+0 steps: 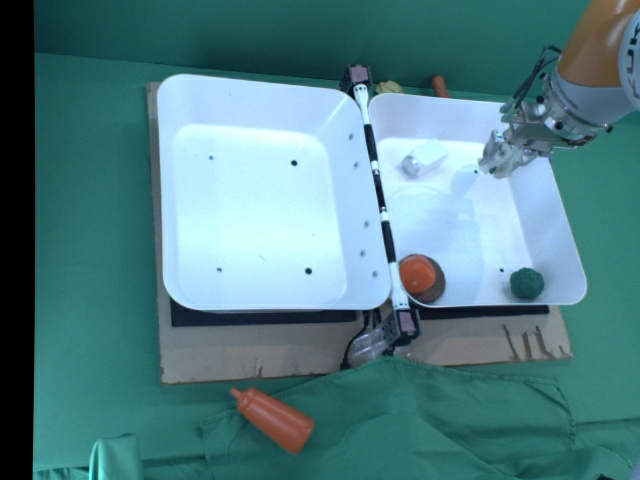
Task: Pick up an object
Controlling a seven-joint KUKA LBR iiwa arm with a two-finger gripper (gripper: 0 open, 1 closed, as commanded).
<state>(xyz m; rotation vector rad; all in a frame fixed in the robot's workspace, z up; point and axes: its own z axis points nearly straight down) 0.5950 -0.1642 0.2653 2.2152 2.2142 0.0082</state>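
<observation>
The right bin [560, 230] holds three things. A small white and grey object [424, 157] lies near its far left. An orange and brown round object [421, 277] sits at its near left corner, and a dark green ball [526, 283] sits at its near right corner. My gripper [497, 161] hangs over the far right part of this bin, to the right of the white object and apart from it. Nothing shows between its fingers.
The left bin [180, 138] stands beside the right one, joined by a black and white hinge strip [377, 183]. An orange bottle [272, 419] lies on green cloth in front of the bench. Small objects [438, 85] sit behind the right bin.
</observation>
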